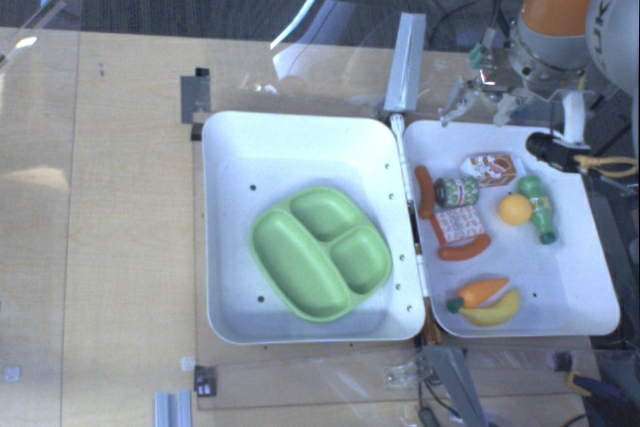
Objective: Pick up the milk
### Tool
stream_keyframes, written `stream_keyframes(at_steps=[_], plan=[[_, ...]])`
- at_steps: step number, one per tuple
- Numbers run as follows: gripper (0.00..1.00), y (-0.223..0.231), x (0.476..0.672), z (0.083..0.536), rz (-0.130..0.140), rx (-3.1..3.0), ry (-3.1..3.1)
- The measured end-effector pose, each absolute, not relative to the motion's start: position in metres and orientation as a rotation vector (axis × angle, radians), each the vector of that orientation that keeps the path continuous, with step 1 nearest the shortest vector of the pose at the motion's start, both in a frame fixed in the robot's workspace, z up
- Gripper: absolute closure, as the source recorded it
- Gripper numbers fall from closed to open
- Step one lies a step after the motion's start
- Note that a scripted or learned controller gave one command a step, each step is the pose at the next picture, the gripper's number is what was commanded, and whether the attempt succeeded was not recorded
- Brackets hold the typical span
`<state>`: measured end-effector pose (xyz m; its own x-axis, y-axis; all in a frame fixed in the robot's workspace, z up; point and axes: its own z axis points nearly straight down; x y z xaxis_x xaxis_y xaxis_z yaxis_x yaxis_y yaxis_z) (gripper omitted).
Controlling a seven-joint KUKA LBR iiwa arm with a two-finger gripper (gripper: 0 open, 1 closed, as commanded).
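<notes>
Hovering over right bin's [590, 305] far edge: gripper [478, 103], fingers spread, nothing between them.
Milk [491, 169], label unreadable, lies near that far edge, just beside the gripper, apart from it.

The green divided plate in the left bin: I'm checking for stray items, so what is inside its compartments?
The green three-compartment plastic plate shows bare green surface in all three compartments. It lies flat on the floor of the left white bin, so whatever might be beneath it is covered.
</notes>
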<state>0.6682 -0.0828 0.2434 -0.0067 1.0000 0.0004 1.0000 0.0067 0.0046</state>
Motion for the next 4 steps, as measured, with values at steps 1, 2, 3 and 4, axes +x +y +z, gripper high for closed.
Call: stream_keyframes(at_steps=[1,2,3,4], plan=[[0.00,-0.135,0.650,0.171,0.003,2.179,2.258],[0.00,-0.148,0.658,0.123,0.030,2.131,2.270],[0.00,-0.155,0.670,0.111,0.033,2.068,2.304],[1.00,-0.154,0.674,0.126,0.044,2.055,2.298]])
